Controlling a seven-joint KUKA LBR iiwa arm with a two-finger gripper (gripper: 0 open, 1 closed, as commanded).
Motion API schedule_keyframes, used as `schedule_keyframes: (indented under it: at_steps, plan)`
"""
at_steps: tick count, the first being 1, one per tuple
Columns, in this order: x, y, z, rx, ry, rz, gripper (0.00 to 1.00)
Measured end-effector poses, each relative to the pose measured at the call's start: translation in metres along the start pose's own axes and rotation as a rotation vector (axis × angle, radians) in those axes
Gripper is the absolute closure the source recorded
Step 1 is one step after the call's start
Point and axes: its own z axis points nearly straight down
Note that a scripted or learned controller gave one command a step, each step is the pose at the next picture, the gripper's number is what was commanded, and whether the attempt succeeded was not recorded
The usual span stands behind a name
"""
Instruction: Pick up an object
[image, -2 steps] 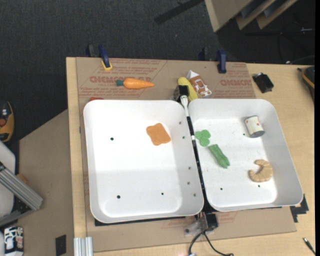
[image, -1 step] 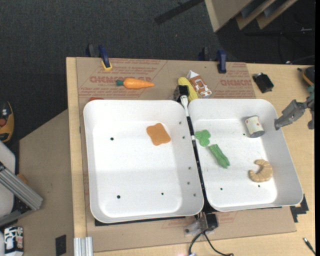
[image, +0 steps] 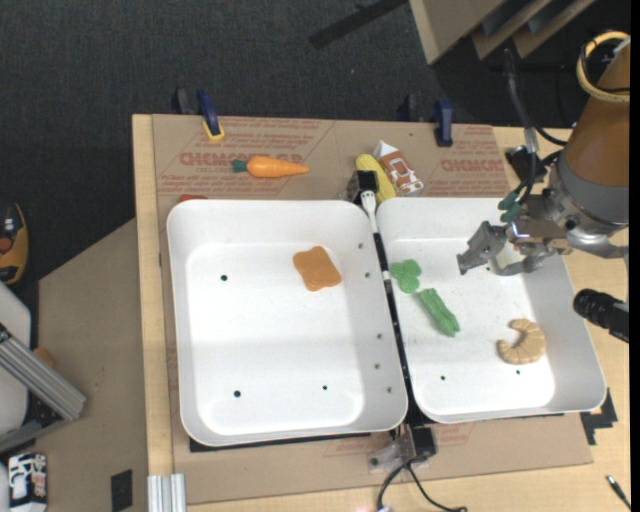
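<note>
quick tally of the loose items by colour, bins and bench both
orange: 2, flat piece in left bin, carrot on bench
green: 2, round piece and long piece in right bin
tan: 1, croissant in right bin
yellow: 1, corn on bench
total: 6

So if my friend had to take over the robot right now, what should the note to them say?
Gripper: above the right bin, fingers apart, nothing between them.
Right bin: a green piece, a green blob by the divider, a tan croissant.
Left bin: an orange piece.
On the cardboard behind the bins: a carrot and a yellow item.
Done: nothing picked up yet.
Left: lower onto one object, probably a green one since those are nearest, close and lift.
</note>
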Motion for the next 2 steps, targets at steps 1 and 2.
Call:
schedule_keyframes:
  at_steps: [1,2]
  plan:
    - [-0.005,0.0,-0.018,-0.015,-0.005,0.008,1.0]
    - [0.076,0.031,0.064,-0.002,0.0,-0.001,1.0]
